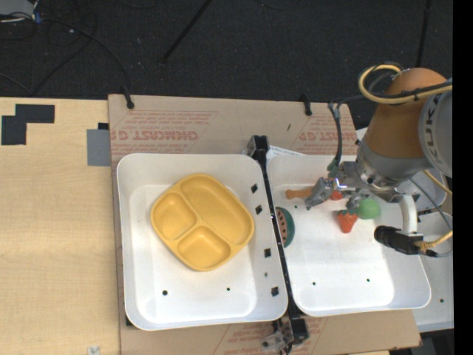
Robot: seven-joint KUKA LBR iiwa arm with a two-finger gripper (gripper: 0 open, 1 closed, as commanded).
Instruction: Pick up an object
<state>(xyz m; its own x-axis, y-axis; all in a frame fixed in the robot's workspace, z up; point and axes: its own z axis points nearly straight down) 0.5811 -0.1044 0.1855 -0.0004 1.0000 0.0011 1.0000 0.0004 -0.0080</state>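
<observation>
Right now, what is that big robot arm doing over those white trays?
The robot arm is reaching into the right bin, trying to pick something up. Its gripper hangs low near a small orange and green toy and a brown piece. I can't tell if it has grabbed anything. The left bin holds a yellow divided plate.

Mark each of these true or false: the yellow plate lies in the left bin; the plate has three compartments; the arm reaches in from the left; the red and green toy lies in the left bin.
1. The yellow plate lies in the left bin. True.
2. The plate has three compartments. True.
3. The arm reaches in from the left. False: it comes in from the right, over the right bin.
4. The red and green toy lies in the left bin. False: it lies in the right bin, beside the gripper.
</observation>
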